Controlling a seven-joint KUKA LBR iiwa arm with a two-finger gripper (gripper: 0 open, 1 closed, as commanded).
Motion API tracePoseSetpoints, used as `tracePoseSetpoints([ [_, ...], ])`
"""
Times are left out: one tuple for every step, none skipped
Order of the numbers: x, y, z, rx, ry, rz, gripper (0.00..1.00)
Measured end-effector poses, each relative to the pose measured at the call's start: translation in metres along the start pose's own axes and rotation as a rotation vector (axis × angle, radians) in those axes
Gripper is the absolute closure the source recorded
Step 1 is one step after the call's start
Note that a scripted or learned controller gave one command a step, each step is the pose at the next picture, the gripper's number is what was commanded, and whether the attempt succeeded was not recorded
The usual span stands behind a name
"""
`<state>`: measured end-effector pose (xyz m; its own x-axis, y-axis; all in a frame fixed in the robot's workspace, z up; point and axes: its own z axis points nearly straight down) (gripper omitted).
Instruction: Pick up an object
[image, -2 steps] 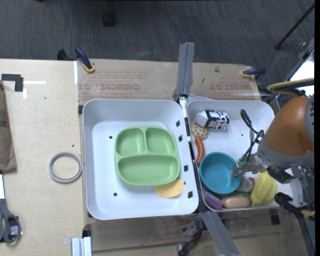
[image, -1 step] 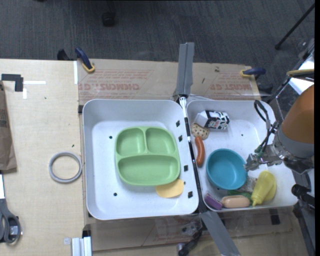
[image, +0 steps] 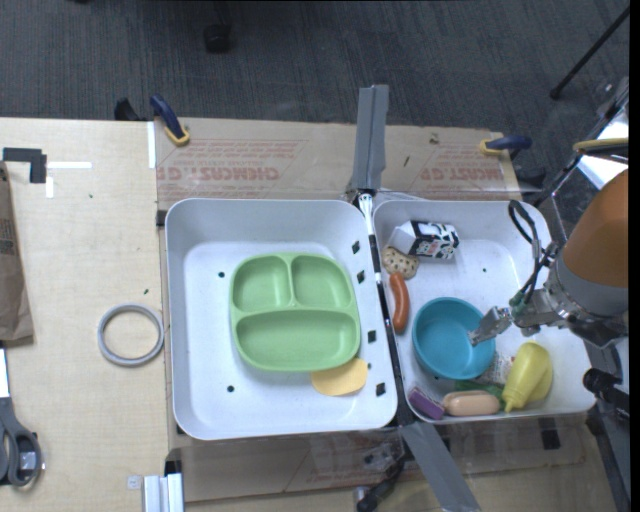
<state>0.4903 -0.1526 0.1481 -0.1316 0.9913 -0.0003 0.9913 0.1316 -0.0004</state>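
In the right bin (image: 470, 215), the pincer (image: 492, 327) hangs released at the blue bowl (image: 452, 338) rim (yellow pear (image: 527, 376) just beside); it could skid off the rim or jostle that neighbour.

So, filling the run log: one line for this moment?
gripper over blue bowl rim | right bin | nothing visibly held

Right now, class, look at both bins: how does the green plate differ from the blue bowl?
The green plate is flat, split into three compartments, and lies in the left bin; the blue bowl is round, deeper, undivided, and sits in the right bin. The plate looks larger than the bowl. Both sit upright with nothing inside.
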Motion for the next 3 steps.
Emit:
tracePoseSetpoints([
  [-0.008, -0.013, -0.055, -0.002, -0.002, -0.204, 0.0],
  [0.009, -0.003, 0.057, 0.002, 0.001, 0.182, 0.0],
  [0.008, -0.001, 0.047, -0.001, 0.0, 0.185, 1.0],
])
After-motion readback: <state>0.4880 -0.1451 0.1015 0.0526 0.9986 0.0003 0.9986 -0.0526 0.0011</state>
